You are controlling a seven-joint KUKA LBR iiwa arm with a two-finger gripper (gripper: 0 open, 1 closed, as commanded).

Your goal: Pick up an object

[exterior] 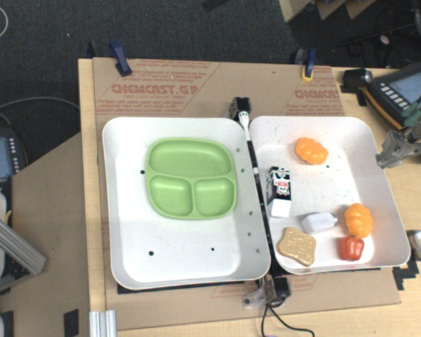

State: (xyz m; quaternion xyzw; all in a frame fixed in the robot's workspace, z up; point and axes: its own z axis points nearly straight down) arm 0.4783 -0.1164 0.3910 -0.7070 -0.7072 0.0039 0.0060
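Honestly, you cannot tell the gripper (pixel 396 149) state; it sits off the right bin's (pixel 368 135) right rim, holding nothing visible. Go for the orange fruit (pixel 311 151) at that bin's top: open floor surrounds it, unlike the crowded toast (pixel 297 246) corner.

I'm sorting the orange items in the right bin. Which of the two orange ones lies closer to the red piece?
The orange pepper-like item near the bin's front right, directly above the red piece and almost touching it. The other orange item lies apart, toward the bin's far side.
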